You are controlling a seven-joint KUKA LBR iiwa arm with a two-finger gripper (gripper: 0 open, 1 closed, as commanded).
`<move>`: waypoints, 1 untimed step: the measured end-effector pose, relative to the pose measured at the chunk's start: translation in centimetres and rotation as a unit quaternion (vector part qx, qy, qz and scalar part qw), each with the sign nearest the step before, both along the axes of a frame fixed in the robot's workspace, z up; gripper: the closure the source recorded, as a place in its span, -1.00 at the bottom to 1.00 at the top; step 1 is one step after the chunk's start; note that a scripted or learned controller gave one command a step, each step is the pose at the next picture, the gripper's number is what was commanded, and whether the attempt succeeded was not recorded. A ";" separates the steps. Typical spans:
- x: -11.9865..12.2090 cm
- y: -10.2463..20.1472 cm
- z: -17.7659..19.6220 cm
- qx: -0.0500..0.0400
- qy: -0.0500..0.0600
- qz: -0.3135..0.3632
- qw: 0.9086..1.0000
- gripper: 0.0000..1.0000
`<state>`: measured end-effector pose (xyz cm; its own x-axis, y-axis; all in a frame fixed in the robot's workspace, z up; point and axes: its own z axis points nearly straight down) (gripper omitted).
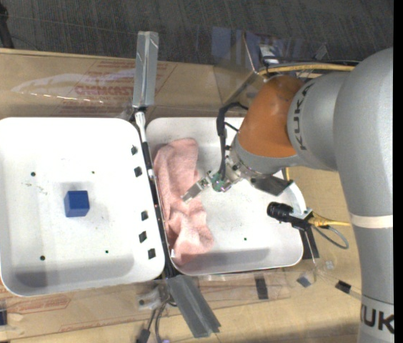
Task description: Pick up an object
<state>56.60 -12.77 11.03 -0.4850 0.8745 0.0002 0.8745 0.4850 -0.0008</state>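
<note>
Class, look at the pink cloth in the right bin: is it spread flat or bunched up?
Bunched up: the pink cloth lies rumpled in folds along the right bin's left side.

The room light is even and fairly bright, falling from overhead. Both white bins (pixel 66 138) wash out pale, almost glaring on their floors, while soft grey shadows pool along their near walls. Left of the claw (pixel 200 186), the blue cube (pixel 77 203) throws hardly any shadow. The arm (pixel 330 120) carries a smooth sheen on its grey shell. The dark floor beyond the bench (pixel 66 84) looks grainy, and fine detail is soft everywhere.
</note>
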 end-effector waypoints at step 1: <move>-3.2 2.4 -1.8 0.000 0.000 0.064 0.998 -1.00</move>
